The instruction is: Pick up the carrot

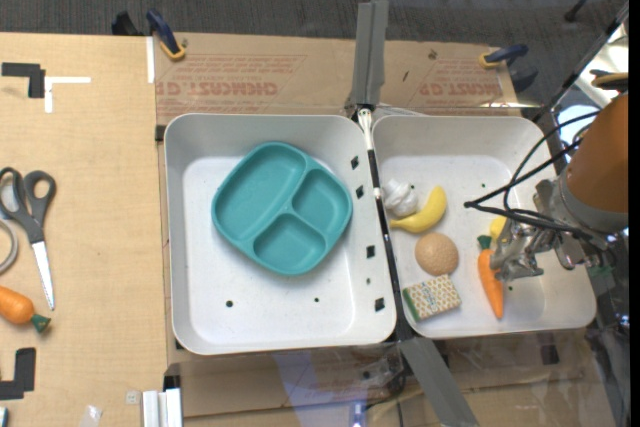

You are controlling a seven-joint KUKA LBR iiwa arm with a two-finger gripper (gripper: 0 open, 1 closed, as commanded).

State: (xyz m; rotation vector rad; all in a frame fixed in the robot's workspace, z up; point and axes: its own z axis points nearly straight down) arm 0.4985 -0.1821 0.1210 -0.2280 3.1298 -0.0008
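Observation:
An orange carrot (pixel 491 283) lies in the right bin (pixel 460 140) near its front right corner, pointed end toward the front, with a small green top at its far end. My gripper (pixel 517 252) hangs just right of the carrot's upper half, close to it or touching it. Cables and the wrist body hide how the gripper stands. The arm's orange band (pixel 608 165) is at the right edge.
The right bin also holds a banana (pixel 425 213), a white object (pixel 400 198), a brown round item (pixel 437 254), a speckled block (pixel 432 298) and a small yellow piece (pixel 497 227). A teal divided plate (pixel 283 208) sits in the left bin (pixel 190 245). Scissors (pixel 30 220) and another carrot-like toy (pixel 15 307) lie on the bench at left.

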